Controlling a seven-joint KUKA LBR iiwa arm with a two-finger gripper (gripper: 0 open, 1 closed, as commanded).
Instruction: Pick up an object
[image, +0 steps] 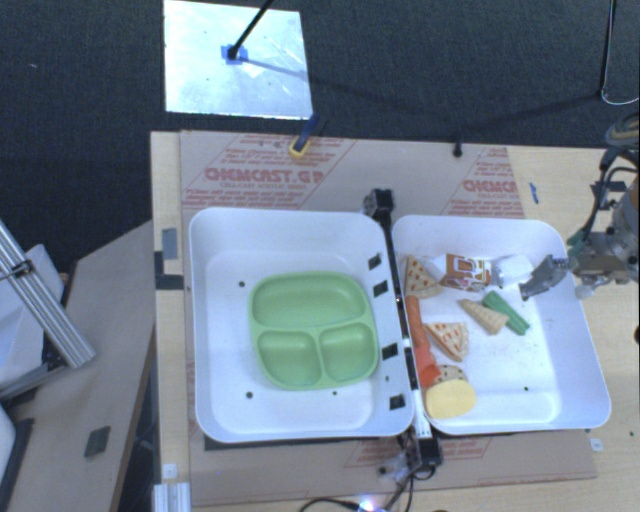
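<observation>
Carton, brown and white, lies in the upper part of the right bin, right of centre in the frame. A white lump lies just right of the carton, and a pizza slice lies to its left, near the bin's left wall. Below the carton are a tan wedge and a green stick, close together; whether they touch cannot be told. Lower and to the left sits an orange wedge. A carrot runs lengthwise along the left wall, and a yellow disc lies at its lower end, in the bin's lower left corner.

The gripper hangs over the upper right of that bin, reaching in from the frame's right edge, its tip just right of the white lump. Whether it is open or closed cannot be told, and nothing is seen held in it.

The left bin, at the middle of the frame, holds a green tray with three compartments
</observation>
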